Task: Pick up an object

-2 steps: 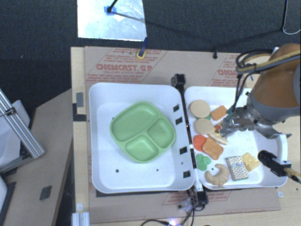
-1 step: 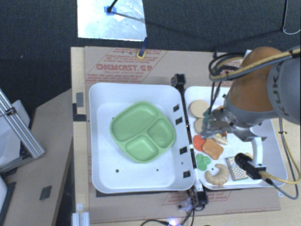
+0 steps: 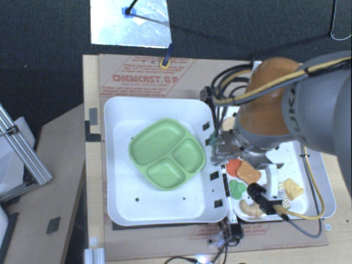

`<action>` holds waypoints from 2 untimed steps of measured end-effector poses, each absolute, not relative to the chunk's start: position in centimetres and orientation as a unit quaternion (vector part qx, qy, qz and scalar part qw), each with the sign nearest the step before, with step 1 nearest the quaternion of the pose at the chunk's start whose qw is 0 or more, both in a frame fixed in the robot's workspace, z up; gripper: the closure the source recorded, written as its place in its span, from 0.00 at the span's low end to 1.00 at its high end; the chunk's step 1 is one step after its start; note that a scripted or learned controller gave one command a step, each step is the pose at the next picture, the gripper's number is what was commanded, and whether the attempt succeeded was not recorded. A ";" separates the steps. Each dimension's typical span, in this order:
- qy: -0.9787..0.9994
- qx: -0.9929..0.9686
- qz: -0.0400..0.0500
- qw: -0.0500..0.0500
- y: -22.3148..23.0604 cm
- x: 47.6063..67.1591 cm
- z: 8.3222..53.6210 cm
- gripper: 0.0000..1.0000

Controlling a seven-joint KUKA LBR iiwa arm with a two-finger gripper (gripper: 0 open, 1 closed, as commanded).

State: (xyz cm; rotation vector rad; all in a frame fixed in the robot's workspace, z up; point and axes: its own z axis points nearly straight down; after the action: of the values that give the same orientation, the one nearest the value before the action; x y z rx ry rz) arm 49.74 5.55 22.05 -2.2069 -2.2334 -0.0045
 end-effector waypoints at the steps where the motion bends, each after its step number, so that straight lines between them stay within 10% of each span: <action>1: -0.709 -0.705 0.000 0.000 6.2 48.8 21.7 1.00; 2: -0.710 -0.705 -0.001 -0.001 6.5 49.3 23.2 1.00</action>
State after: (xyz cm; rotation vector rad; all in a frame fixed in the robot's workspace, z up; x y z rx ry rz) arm 49.32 6.47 23.23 -2.2143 -2.2300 -0.0029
